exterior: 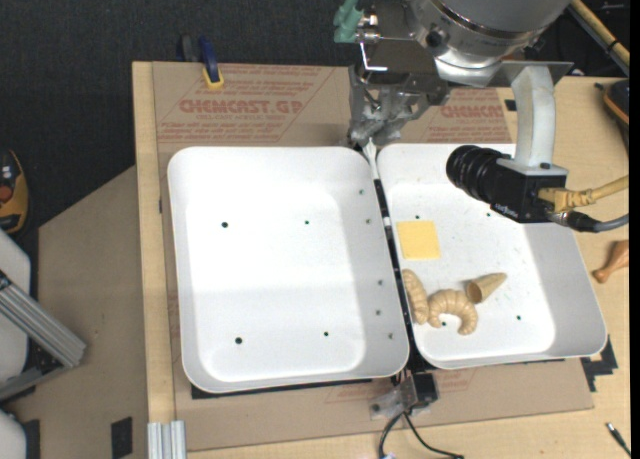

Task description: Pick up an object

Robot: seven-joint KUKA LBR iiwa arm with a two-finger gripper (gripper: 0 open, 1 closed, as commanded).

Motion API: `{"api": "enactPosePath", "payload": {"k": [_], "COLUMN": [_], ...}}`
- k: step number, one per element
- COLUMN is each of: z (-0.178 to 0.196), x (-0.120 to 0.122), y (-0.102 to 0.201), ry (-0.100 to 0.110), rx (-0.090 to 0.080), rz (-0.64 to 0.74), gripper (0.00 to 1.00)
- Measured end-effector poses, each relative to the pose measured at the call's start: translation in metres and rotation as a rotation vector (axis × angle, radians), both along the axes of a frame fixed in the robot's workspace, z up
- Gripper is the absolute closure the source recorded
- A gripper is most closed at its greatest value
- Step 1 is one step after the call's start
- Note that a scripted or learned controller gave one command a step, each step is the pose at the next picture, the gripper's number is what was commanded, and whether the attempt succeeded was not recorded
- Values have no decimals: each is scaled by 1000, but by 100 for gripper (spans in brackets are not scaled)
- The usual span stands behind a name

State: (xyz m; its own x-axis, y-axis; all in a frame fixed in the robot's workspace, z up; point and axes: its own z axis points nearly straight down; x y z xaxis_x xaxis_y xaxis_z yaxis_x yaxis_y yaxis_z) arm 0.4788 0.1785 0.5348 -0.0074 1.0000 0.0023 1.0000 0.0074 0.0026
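Right bin (pixel 560 277) holds yellow square (pixel 418 240), curled croissant (pixel 450 309) and cone (pixel 487 287).
Both lie below the gripper (pixel 375 132), whose grip state cannot be told; cone tip points lower-left.

Dark carpet-like floor (pixel 150 2) fills top and left of the view. Counter (pixel 290 97) is tan board covered with brown protective paper, red lettering printed on it, partly readable. Blue and yellow clamp (pixel 209 61) grips the counter's back left edge. Aluminium extrusion bar (pixel 40 322) runs at a slant at lower left, with white rounded shapes near it. Black tape pieces (pixel 122 435) at the counter's front left. Lighting even, soft shadows.
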Motion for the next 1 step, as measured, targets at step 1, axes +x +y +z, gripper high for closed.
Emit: {"api": "enactPosePath", "payload": {"k": [1], "z": [0], "x": [0], "y": [-4], "ry": [0], "rx": [-1], "rz": [-6], "gripper": [0]}}
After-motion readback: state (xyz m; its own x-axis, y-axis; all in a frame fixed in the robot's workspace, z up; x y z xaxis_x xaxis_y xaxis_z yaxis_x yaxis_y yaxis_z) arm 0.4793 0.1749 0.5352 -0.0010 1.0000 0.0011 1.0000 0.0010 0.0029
